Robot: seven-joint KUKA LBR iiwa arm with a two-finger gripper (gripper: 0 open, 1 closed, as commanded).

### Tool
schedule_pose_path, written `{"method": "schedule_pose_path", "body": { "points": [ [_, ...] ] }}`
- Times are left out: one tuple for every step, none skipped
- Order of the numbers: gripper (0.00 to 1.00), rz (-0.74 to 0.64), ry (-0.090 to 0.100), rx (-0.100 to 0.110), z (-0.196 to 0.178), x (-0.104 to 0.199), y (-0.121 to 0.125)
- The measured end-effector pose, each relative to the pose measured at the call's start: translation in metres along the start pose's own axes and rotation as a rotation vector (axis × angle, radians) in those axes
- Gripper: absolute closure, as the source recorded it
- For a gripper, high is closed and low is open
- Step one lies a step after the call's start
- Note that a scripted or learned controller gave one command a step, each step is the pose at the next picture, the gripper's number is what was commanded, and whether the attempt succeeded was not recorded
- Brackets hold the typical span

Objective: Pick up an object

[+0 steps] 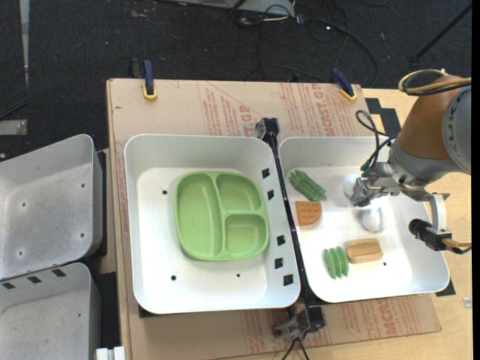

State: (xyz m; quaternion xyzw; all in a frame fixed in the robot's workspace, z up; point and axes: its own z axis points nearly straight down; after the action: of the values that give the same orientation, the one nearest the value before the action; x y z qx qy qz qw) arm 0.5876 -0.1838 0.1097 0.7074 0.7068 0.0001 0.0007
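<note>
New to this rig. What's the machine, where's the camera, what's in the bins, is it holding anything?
One camera, fixed above the bench, looks down at a slant. The grey and orange shape on the right is a robot arm; its gripper is low over the right bin. Whether it holds anything cannot be told from here. That bin contains a dark green piece, an orange waffle-like piece, a tan block, a green pod-like piece and a whitish object just below the gripper. The left bin holds a green divided plate.
</note>
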Motion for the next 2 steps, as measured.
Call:
{"method": "schedule_pose_path", "body": {
  "points": [
    [1.00,-0.003,0.000,-0.002,-0.062,0.000,0.004],
    [1.00,-0.004,-0.001,-0.002,-0.114,0.000,0.005]
  ]
}}
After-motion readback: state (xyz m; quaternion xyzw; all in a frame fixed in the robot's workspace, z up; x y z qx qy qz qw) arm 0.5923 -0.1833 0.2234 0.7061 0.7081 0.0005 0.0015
